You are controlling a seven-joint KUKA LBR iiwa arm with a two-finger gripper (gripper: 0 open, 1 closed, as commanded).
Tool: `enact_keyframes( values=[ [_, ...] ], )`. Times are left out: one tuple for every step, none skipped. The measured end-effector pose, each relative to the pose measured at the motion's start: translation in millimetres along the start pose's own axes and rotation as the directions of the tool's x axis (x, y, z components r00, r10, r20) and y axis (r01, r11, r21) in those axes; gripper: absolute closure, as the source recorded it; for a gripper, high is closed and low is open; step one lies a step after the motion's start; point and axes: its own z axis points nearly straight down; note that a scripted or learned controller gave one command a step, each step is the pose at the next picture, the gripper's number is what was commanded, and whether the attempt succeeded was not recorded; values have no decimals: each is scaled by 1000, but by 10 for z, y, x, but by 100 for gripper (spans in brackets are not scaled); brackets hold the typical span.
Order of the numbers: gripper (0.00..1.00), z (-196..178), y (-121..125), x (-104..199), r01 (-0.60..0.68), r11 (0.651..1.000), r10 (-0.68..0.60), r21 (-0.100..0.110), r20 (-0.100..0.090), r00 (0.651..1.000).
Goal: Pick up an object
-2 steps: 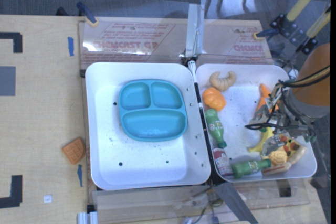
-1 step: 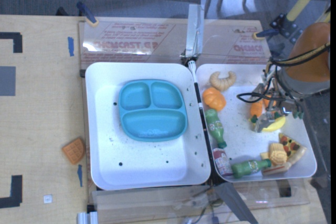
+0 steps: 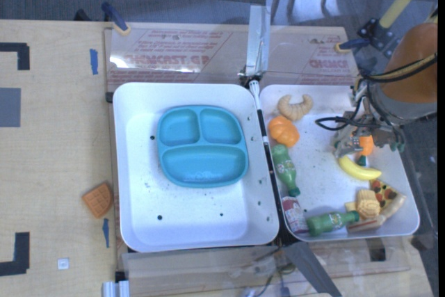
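The wooden bench [image 3: 49, 149] takes up the left of the view, with black corner marks and blue tape strips on it. On it sit two shallow white bins side by side, touching along a shared middle edge.

The left bin [image 3: 139, 219] holds a blue divided plate [image 3: 201, 146], lying flat toward the back and centre. A wide band of bare white floor runs around it, widest along the front and the left wall.

The right bin [image 3: 320, 177] is more crowded. Its middle floor is bare; things line its rim. Along the left wall, from back to front: a tan croissant [image 3: 295, 106], an orange [image 3: 283, 131] just in front of it, a green bottle [image 3: 284, 169] lying lengthwise, and a small red-labelled bottle [image 3: 293, 212]. Along the front wall lies a second green bottle [image 3: 332, 222], next to a corn cob [image 3: 368, 203] and a pizza slice [image 3: 386, 195] in the front right corner. A yellow banana [image 3: 359, 168] lies near the right wall.

The arm [image 3: 410, 73] comes in over the back right corner, cables trailing. Its gripper [image 3: 361, 145] hangs low just behind the banana, close to the right wall. Whether its fingers are apart or together, I cannot tell; nothing is seen between them.

Outside the bins, a small orange waffle [image 3: 98, 199] lies on the bench, just left of the left bin's front corner.
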Motion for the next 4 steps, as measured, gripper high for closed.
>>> enact_keyframes(
  values=[
    [100, -1920, -299, -394, -108, 994, 108, 3, -3, 994],
    [100, 57, -228, -273, 61, 998, -61, -3, -15, 998],
    [0, 68, -226, -268, 61, 998, -61, -3, -17, 998],
    [100, -68, -218, -303, 62, 998, -62, 0, -6, 998]
  ],
)
